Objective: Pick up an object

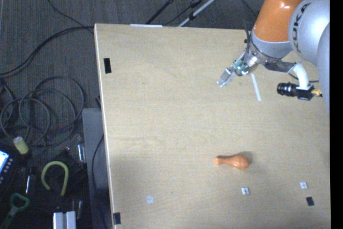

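Observation:
A small orange object, shaped like a gourd with a thin neck pointing left, lies on the light wooden bench top toward the lower right. My gripper hangs at the upper right, slanting down and to the left from the orange-banded wrist. It is well above the orange object in the view, with a wide stretch of bare wood between them. Nothing shows at its tip.
A thin white rod and a black cylinder stick out below the wrist. Small black and white markers dot the bench near its front. Cables and tools lie on the floor beyond the bench's left edge.

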You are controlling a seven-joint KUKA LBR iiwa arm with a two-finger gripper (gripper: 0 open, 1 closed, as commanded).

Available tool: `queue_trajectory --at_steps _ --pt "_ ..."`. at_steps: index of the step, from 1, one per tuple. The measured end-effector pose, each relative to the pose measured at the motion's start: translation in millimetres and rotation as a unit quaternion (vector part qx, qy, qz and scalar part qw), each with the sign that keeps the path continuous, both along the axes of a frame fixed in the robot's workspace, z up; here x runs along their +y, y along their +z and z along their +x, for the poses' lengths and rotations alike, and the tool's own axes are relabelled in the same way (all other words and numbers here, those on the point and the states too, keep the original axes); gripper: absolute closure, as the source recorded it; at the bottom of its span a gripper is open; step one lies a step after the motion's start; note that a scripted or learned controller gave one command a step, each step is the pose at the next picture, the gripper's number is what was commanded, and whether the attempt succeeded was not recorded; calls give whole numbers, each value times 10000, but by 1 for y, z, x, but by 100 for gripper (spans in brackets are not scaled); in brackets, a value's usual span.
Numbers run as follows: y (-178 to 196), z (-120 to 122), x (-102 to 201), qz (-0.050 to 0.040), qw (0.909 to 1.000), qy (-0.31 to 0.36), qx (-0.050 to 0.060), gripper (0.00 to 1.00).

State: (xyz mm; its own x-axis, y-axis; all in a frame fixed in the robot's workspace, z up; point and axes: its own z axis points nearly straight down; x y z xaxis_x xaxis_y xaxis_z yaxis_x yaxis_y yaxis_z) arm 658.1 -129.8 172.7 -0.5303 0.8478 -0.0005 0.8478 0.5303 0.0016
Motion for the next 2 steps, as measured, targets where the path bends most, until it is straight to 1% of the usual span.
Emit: queue_trajectory --at_steps 1,2 --pt "11 8 74 2 9977 -681 5 100" --pt "21 10 32 -17 9995 317 3 100"
